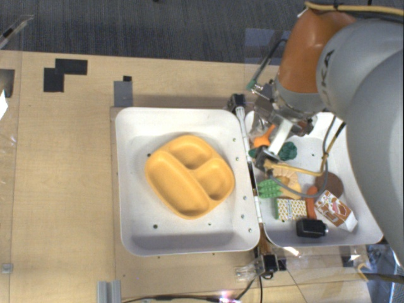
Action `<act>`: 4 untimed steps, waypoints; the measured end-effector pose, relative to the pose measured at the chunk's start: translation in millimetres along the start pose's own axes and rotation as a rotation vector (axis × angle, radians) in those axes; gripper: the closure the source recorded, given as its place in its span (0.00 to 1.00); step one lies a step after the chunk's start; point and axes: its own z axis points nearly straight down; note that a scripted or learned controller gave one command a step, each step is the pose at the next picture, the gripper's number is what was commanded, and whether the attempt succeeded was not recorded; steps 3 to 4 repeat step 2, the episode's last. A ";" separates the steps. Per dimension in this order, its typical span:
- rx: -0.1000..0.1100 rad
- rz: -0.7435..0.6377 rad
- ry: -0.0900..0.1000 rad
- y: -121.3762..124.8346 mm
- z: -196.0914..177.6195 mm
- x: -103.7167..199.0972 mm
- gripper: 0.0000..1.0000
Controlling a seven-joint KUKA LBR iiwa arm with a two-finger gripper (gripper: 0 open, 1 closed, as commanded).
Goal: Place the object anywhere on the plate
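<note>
While left bin [134,188] holds yellow plate [189,175], right bin [334,237] — small items [287,197].

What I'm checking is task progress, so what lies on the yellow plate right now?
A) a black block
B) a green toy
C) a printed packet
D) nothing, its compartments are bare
D: the yellow plate in the left bin has bare compartments, while the small items all lie in the right bin, where the end effector hangs.
</note>
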 end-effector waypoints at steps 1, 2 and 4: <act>0.005 -0.046 -0.001 -57.5 25.9 85.3 1.00; 0.001 -0.037 -0.003 -53.1 24.7 80.9 0.00; 0.001 -0.037 -0.003 -53.1 24.7 80.9 0.00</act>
